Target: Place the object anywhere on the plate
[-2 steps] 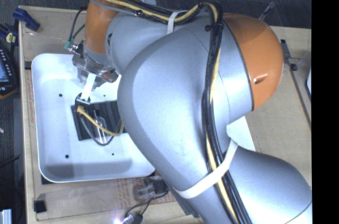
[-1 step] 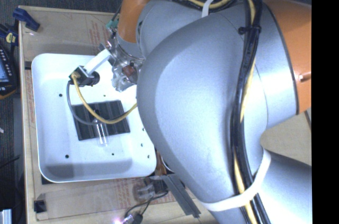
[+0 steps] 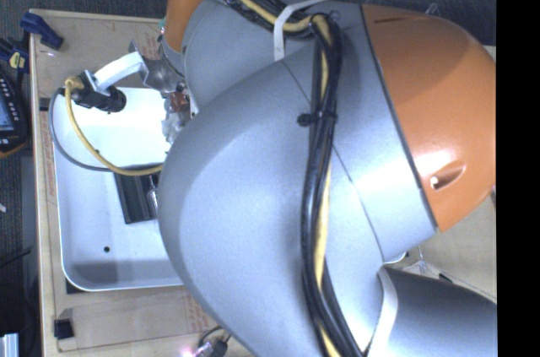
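Largest by far: grey arm (image 3: 278, 203) with orange band, reaching in from three o'clock and covering the middle and right of the view. Next, white bin (image 3: 101, 271) at nine o'clock on the wooden bench (image 3: 93, 26). Inside the bin, toward its twelve o'clock end, round white plate (image 3: 118, 136), bare where visible. At the plate's three o'clock edge, gripper (image 3: 173, 106), mostly tucked under the arm; impossible to tell whether wide, narrow or holding anything. Looping over the plate, yellow cable (image 3: 84, 146). At six o'clock from the plate, on the bin floor, dark flat slab (image 3: 135, 197); possibly the task's object, possibly tooling, not clear which. Judged so: nothing seen resting on the plate, placement not yet shown as done.
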Motion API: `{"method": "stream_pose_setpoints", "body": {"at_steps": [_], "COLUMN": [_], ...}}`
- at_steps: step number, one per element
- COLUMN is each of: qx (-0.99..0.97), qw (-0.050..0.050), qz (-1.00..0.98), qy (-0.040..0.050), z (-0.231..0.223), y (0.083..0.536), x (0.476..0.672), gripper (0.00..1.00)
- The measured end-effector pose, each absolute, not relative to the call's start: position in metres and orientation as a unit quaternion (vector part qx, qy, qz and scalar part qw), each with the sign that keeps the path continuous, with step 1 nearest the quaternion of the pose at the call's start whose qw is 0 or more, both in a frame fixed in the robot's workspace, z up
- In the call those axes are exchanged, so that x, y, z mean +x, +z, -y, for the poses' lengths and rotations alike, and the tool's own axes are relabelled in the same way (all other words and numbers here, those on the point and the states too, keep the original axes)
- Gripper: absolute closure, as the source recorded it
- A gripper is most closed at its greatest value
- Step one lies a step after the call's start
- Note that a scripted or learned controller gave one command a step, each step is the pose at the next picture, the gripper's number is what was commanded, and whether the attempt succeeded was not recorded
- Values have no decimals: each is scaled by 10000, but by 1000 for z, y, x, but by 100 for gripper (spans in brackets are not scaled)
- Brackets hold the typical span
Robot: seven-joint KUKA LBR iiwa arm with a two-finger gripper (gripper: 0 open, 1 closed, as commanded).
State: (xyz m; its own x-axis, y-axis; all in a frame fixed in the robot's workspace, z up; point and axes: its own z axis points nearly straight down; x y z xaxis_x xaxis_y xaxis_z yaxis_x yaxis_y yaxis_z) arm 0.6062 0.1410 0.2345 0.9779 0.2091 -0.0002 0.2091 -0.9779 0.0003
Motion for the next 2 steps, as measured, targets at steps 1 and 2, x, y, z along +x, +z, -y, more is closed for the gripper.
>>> {"method": "stream_pose_setpoints", "body": {"at_steps": [1, 2], "qx": [9851, 9791], "qw": [-17, -27], "qz": [-1717, -2033], "qy": [-46, -49], "z": [-78, -105], "y": [190, 146], "x": [515, 540], "gripper": [100, 100]}}
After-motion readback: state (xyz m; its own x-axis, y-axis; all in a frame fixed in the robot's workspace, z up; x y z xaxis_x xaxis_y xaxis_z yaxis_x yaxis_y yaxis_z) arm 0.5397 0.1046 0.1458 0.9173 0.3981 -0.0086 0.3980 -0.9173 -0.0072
